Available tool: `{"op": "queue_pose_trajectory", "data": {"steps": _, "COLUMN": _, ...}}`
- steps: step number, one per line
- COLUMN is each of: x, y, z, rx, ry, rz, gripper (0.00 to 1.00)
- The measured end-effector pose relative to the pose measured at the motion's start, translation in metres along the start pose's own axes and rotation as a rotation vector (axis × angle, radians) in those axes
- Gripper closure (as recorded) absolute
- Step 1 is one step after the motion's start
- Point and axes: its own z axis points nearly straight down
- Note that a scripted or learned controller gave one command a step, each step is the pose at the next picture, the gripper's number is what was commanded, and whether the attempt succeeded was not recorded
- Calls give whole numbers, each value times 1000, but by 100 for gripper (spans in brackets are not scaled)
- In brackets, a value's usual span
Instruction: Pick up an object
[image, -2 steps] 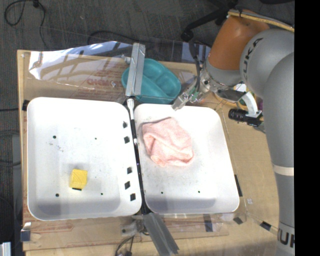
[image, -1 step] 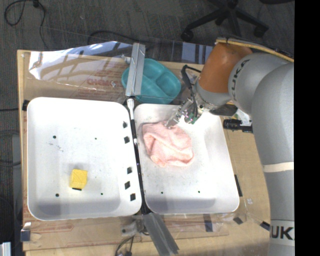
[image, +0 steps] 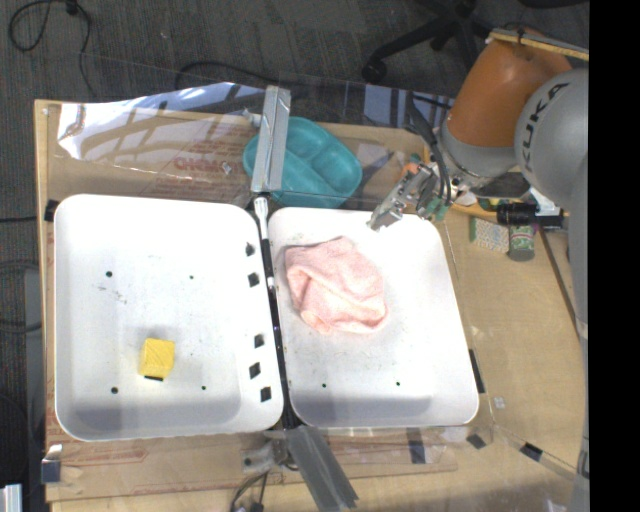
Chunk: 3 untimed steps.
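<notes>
Leftmost, the yellow block (image: 157, 358) lies alone low in the left bin (image: 90, 230), free to reach from above. Right of the divider, the pink cloth (image: 335, 284) sits bunched in the right bin (image: 440, 340), a soft heap. Behind, a teal tray (image: 310, 165) lies outside the bins. At the right bin's far corner hangs my pincer (image: 392, 212), clear of everything, holding nothing; its gape I cannot tell.
</notes>
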Motion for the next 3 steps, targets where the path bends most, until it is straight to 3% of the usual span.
{"op": "queue_pose_trajectory", "data": {"steps": 1, "x": 21, "y": -13, "z": 115, "rx": -2, "ry": -3, "rz": -238, "gripper": 100}}
{"op": "queue_pose_trajectory", "data": {"steps": 2, "x": 31, "y": -15, "z": -4, "rx": 0, "ry": 0, "rz": -47, "gripper": 100}}
{"op": "queue_pose_trajectory", "data": {"steps": 3, "x": 24, "y": -15, "z": 111, "rx": 0, "ry": 2, "rz": -175, "gripper": 100}}
